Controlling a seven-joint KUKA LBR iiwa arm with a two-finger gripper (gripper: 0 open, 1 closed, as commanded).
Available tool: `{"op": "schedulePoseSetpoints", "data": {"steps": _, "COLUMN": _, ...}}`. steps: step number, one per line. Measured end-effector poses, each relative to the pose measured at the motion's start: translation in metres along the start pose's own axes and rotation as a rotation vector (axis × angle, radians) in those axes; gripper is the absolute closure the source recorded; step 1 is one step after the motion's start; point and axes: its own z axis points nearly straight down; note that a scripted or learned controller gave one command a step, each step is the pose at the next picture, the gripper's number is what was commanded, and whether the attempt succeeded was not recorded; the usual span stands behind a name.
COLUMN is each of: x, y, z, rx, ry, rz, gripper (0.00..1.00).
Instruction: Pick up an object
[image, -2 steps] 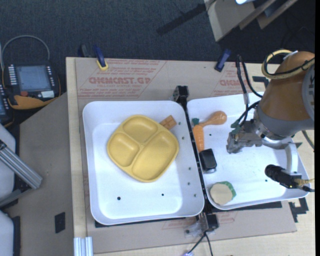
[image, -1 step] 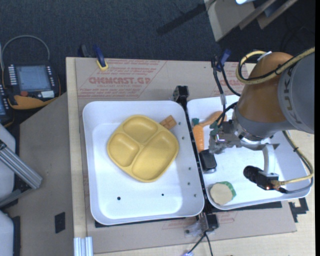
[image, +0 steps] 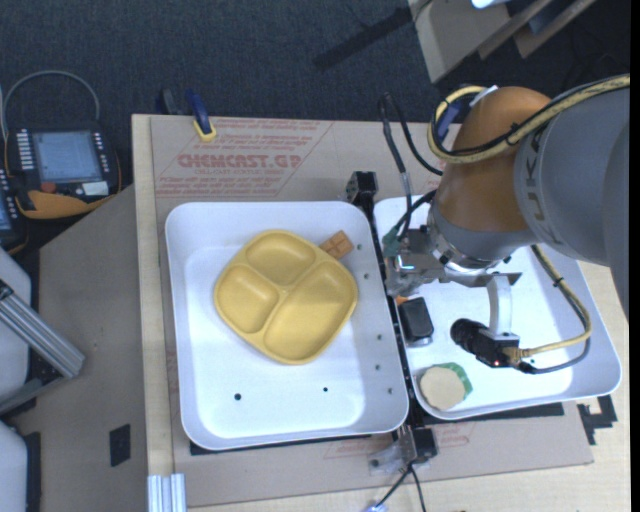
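Two shallow white bins side by side on a bench, seen from above at a slant. In the left bin (image: 200, 400), a yellow divided plate (image: 287, 295) lying flat near the middle, with a small brown block (image: 337, 244) touching its upper right edge. Over the right bin (image: 590, 370), a grey arm (image: 560, 150) with an orange band, reaching in from the right, gripper (image: 425, 300) pointing down near the bin's left wall. Cannot tell how far open, or whether anything is held. Just below it, a small black object (image: 416, 322); near the bin's lower left corner, a round cream and green piece (image: 444, 387) resting on the floor.
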Motion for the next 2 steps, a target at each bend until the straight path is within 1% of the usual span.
{"op": "schedulePoseSetpoints", "data": {"steps": 1, "x": 0.0482, "y": 0.0039, "z": 0.0011, "rx": 0.001, "ry": 0.0, "rz": -0.001, "gripper": 1.0}}
{"op": "schedulePoseSetpoints", "data": {"steps": 2, "x": 0.0451, "y": 0.004, "z": 0.0009, "rx": 0.002, "ry": -0.001, "rz": 0.004, "gripper": 0.0}}
